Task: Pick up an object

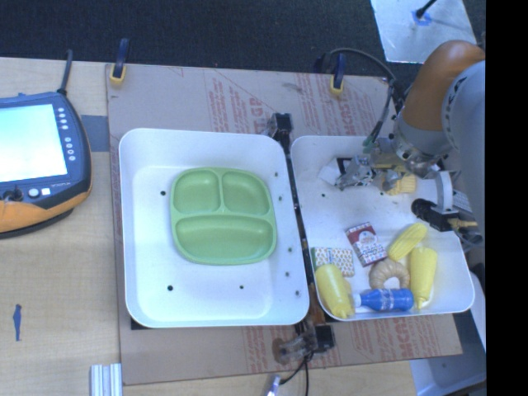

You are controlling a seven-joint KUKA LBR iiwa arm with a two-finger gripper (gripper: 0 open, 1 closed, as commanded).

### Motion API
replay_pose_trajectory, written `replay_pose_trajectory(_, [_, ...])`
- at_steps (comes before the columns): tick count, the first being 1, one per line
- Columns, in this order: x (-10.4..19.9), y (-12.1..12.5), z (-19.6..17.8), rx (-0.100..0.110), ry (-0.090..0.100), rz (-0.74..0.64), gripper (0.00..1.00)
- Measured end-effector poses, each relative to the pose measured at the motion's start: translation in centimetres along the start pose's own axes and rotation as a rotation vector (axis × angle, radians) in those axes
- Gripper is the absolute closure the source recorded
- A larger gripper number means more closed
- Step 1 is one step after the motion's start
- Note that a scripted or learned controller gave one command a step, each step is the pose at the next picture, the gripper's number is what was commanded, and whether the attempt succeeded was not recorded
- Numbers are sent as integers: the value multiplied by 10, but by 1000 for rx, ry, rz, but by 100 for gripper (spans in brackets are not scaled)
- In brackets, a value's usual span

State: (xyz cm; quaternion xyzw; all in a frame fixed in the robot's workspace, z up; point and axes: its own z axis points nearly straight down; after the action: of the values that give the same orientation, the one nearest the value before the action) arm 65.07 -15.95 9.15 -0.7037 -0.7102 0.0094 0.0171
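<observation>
My gripper hangs low over the back part of the right bin, above bare white floor. Nothing shows in its grasp. A small pale yellow piece sits just right of it, under the wrist. The loose objects lie in the bin's front half, apart from the gripper: a red and white packet, a checkered packet, a tan ring-shaped pastry, a blue bottle, and three yellow items.
The left bin holds a green divided plate. A tablet-like pendant lies on the bench at far left. Clamps stand at the board's back edge. The bins' shared wall runs between them.
</observation>
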Motion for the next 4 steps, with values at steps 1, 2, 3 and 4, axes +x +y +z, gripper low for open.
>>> replay_pose_trajectory(1, [-53,-120,-11,-34,-12,6,0])
replay_pose_trajectory(2, [-52,-56,1,-36,-10,6,0])
replay_pose_trajectory(3, [-28,-113,4,-34,-11,5,0])
replay_pose_trajectory(4, [-33,-46,1,-37,-10,6,0])
